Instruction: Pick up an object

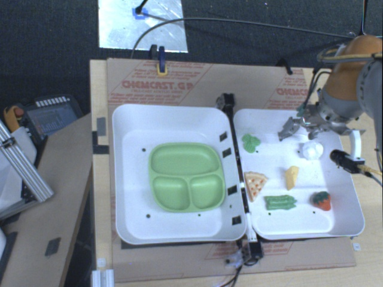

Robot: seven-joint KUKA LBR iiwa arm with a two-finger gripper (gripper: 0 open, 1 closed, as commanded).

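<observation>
1. Two white bins sit side by side on the counter (102, 220): the left bin (128, 160) and the right bin (344, 211).
2. A green divided tray (184, 176) lies in the left bin.
3. The right bin holds a green leafy piece (251, 142), a white lump (311, 150), a yellow wedge (291, 177), a pizza slice (255, 185), a green pod (280, 202) and a red-orange piece (322, 200).
4. The gripper (291, 128) hangs over the right bin's far part, near the white lump.
</observation>
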